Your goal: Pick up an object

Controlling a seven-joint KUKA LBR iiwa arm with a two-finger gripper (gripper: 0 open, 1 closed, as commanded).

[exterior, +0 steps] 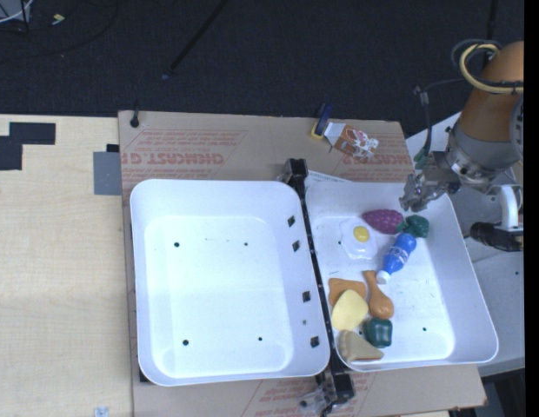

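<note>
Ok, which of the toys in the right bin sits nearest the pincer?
The dark green piece, right below the pincer. The purple one is next to it; the blue bottle lies lower.

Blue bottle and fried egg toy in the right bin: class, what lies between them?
In the camera view, only bare white bin floor separates the blue bottle from the fried egg toy; they sit close, apart.

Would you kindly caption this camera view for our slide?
Gripper hovers over right bin near purple toy and blue bottle.
</note>
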